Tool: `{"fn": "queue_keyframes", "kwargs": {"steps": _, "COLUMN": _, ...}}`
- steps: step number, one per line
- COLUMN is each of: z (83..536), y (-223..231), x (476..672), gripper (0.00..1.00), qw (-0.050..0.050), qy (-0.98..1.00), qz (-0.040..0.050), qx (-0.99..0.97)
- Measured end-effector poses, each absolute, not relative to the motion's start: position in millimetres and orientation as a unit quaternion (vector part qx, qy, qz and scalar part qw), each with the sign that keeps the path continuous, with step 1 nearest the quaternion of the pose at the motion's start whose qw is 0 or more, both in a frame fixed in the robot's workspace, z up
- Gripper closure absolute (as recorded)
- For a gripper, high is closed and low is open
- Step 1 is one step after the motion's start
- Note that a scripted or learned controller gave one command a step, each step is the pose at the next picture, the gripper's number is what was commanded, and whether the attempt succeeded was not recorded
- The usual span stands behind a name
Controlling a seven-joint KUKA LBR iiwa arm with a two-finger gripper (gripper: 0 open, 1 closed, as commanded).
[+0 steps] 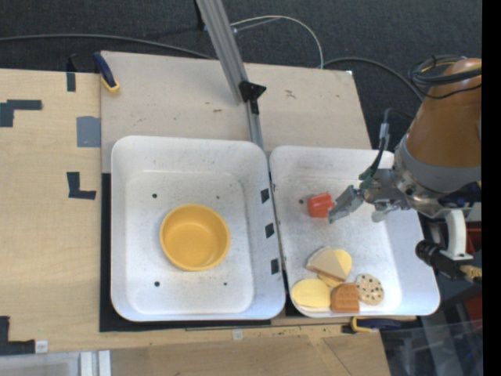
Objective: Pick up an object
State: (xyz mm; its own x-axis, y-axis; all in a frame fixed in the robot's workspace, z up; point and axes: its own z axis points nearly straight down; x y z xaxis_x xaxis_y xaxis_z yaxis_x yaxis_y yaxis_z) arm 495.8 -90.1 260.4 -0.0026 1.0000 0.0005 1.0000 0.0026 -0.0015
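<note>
Two shallow white bins sit side by side on a pale wooden bench (47, 210), with dark carpet and loose cables behind. Left bin (133, 163) contains one yellow bowl (195, 236), upright, near the bin's centre. Right bin (415, 288) contains a small red-orange object (319, 204) in its upper-left area, lying alone on the bin floor. Along the near edge of the same bin a cluster of items is grouped: a tan wedge (329, 263) resting partly on a pale yellow disc, a second yellow disc (311, 294) below it, a brown block (344, 298) just beside that disc, and a speckled cookie (369, 289) touching the block's right side. The grey arm with its orange section (450, 124) reaches in from the right over the right bin. The gripper (341, 205) is positioned just to the right of the red-orange object, with one grey finger (344, 202) pointing toward it; nothing is visible between the fingers, and whether the jaws are open or closed cannot be determined at this angle. A grey metal bar (223, 37) runs diagonally from the top of the view down to the gap between the bins.
</note>
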Motion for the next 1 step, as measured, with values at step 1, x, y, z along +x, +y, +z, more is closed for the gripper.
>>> {"fn": "queue_keyframes", "kwargs": {"steps": 1, "z": 260.4, "y": -90.2, "x": 495.8, "gripper": 0.0, "qw": 0.001, "qy": -0.708, "qz": 0.0003, "qx": -0.706}}
